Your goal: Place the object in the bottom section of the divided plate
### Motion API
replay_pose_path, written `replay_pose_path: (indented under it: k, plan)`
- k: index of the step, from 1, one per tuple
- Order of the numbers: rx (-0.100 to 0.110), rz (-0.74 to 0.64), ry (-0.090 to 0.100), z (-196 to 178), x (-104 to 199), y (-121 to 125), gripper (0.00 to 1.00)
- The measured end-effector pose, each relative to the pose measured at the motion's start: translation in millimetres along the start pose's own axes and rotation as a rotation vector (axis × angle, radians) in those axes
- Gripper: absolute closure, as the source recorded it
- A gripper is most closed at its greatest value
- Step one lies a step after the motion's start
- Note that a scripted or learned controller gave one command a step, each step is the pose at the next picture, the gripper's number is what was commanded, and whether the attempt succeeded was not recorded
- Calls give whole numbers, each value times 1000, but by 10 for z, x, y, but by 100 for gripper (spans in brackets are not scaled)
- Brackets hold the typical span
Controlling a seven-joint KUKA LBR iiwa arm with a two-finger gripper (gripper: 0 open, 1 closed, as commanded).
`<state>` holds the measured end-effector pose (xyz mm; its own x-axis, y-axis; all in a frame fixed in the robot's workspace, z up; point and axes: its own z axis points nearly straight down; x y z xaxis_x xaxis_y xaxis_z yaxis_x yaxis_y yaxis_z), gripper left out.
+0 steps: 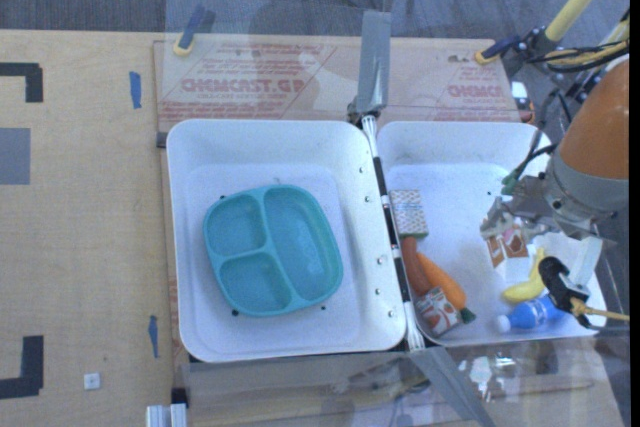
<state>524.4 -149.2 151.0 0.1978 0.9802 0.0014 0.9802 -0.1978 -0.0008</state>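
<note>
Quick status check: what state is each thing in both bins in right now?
Teal divided plastic plate: flat in left white bin, sections bare.
Orange toy carrot: lying in right white bin.
Patterned small box: against the divider wall.
Yellow toy banana: lying near right edge.
Blue bottle: on its side.
Hand: over right bin, beside a small carton.

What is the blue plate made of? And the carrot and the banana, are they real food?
The divided plate looks like smooth teal plastic: one even colour, rounded moulded walls, a soft sheen. The carrot and banana are probably plastic toys, since their colours are flat and very bright, but they are small here, so that is a guess.
</note>
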Motion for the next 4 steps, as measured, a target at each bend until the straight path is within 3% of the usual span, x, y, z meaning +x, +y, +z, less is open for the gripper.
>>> replay_pose_path:
  k: [1,2,3,4]
  plan:
    - [-2,-165,-1,-437,246,123,100]
    - [-1,-151,-2,-575,1121,523,100]
    - [3,-162,-1,-328,2066,224,100]
    - [-17,-276,-1,392,2523,9,100]
